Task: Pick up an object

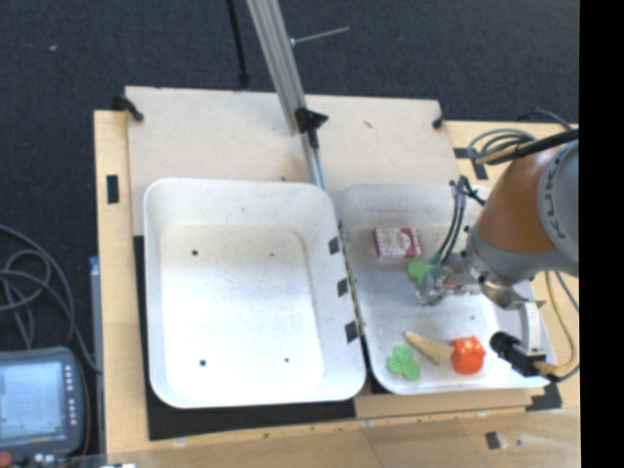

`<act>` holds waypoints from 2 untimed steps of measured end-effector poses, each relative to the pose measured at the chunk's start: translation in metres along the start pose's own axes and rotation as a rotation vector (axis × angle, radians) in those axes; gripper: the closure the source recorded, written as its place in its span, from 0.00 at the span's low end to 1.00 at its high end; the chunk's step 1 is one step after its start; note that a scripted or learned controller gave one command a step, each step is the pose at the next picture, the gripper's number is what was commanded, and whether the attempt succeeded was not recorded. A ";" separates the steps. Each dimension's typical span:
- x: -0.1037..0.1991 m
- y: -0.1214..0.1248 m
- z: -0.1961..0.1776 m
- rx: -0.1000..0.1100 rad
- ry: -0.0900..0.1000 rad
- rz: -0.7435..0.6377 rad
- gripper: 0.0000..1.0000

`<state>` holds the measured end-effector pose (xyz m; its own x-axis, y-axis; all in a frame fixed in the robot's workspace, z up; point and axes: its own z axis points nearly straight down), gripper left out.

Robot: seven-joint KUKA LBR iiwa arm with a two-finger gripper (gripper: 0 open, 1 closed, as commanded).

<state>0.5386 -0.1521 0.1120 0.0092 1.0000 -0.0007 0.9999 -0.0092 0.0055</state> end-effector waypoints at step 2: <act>-0.005 0.011 -0.113 -0.003 -0.002 -0.012 1.00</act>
<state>0.5489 -0.1574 0.2248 -0.0033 1.0000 -0.0027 1.0000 0.0034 0.0085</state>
